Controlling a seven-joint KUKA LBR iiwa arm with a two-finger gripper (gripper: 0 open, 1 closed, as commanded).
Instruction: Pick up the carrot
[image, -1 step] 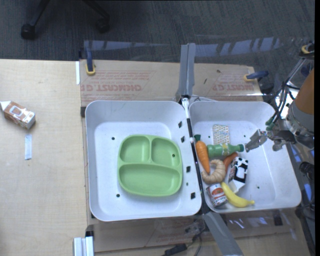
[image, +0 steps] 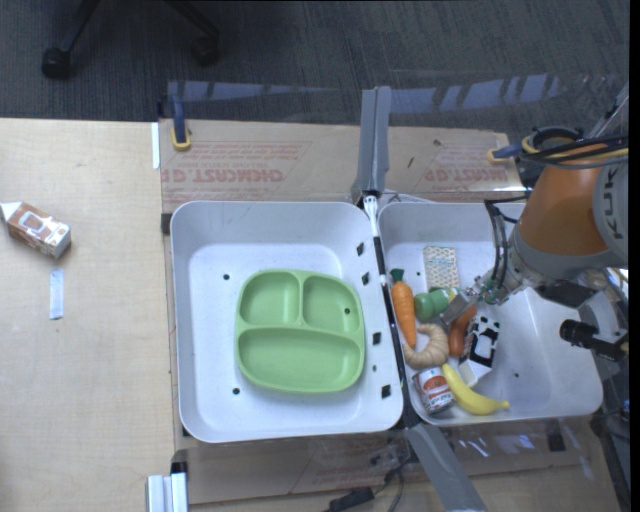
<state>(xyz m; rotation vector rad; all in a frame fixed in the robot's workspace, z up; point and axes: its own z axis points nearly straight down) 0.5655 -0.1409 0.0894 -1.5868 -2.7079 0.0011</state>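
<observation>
Carrot (image: 403, 311): one; lies in the right bin (image: 560, 400), against its left wall, green top pointing away from the camera.
Small carton (image: 38, 231): one; on the bench, far left of the carrot.
Green divided plate (image: 300, 331): one; in the left bin (image: 200, 400), left of the carrot.
Items right of the carrot: one croissant (image: 430, 345), one can (image: 434, 390), one banana (image: 472, 392).
Gripper (image: 476, 320): right of the carrot, apart from it; grip state cannot be determined.
Progress: carrot not lifted; approach, grasp and lift remain.
</observation>
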